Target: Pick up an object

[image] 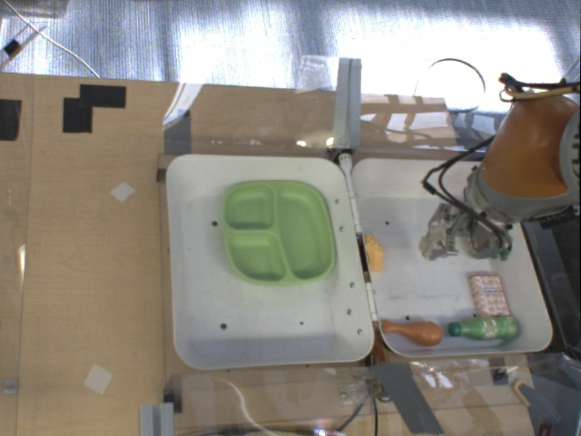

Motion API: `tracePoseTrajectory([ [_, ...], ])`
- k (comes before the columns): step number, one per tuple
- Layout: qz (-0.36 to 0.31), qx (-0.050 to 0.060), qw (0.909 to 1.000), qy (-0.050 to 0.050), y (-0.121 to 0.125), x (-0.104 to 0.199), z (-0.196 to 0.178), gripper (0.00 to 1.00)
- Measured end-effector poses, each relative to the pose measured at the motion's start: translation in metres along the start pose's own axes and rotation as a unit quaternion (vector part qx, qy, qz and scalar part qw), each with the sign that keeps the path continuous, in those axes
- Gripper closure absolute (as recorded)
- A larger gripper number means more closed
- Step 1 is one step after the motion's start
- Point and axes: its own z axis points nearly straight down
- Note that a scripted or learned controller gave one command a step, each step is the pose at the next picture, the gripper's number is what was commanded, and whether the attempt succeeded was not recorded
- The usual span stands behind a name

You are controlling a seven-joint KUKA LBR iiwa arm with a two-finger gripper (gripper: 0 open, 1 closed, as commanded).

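My gripper hangs over the upper middle of the right bin, on the grey arm with the orange band. Under it I see only bare bin floor. A small pink box lies just below and to the right of the gripper. Along the bin's front wall lie a green bottle on its side and a brown-orange gourd-shaped piece. A small yellow-orange item rests against the bin's left wall.
The left bin holds a green divided plate near its middle. A metal post stands at the back between the bins. Black cables loop from the arm over the right bin's back edge.
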Motion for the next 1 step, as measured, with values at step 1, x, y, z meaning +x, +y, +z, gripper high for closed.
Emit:
tracePoseTrajectory([
  [1,0.053,0.000,0.9986,0.002,-0.0056,0.0107,-0.0601,1.00],
])
